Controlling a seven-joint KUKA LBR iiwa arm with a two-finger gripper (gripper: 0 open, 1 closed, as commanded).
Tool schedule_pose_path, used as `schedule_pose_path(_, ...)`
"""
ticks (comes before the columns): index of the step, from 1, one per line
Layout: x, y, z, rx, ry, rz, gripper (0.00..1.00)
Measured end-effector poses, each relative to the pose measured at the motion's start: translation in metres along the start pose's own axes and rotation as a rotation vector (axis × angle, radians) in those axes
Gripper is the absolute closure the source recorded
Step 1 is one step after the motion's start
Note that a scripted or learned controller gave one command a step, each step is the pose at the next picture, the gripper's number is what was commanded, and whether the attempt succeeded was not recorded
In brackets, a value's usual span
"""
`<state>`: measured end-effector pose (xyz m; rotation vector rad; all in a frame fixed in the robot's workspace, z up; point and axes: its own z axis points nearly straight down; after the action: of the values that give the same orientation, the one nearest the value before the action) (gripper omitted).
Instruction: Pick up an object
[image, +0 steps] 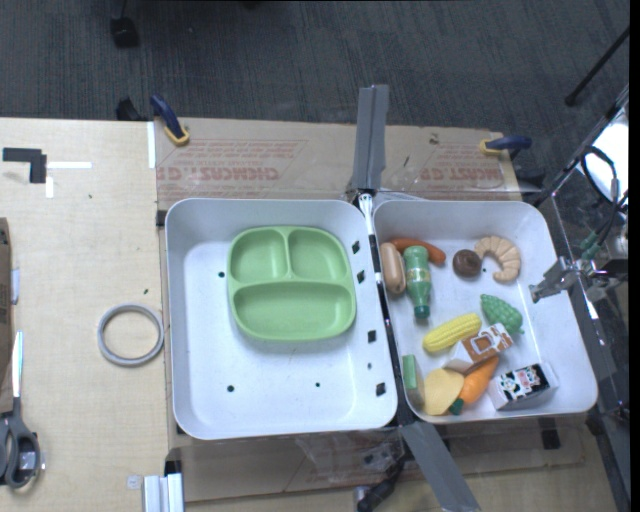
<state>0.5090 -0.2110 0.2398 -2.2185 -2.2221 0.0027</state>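
Yellow corn (451, 331) in right bin (566, 300), untouched.

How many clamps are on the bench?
2. One blue-and-yellow clamp grips the cardboard's far left corner; the other clamp grips its far right corner. More could be hidden.

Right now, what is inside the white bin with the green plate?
Inside the left bin lies just the green divided plate, with nothing in its three sections. Small dark spots dot the bin floor around it. Whatever is under the plate is covered, so I cannot tell.
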Motion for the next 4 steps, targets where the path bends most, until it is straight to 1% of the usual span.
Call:
schedule_pose_path(1, -0.006, 0.041, 0.138, -0.004, 0.004, -0.239, 0.00)
schedule_pose_path(2, -0.003, 0.056, 0.148, -0.003, 0.007, -0.198, 0.00)
schedule_pose_path(3, -0.005, 0.056, 0.138, -0.005, 0.003, -0.195, 1.00)
schedule_pose_path(4, 0.069, 0.046, 0.039, -0.001, -0.001, -0.151, 1.00)
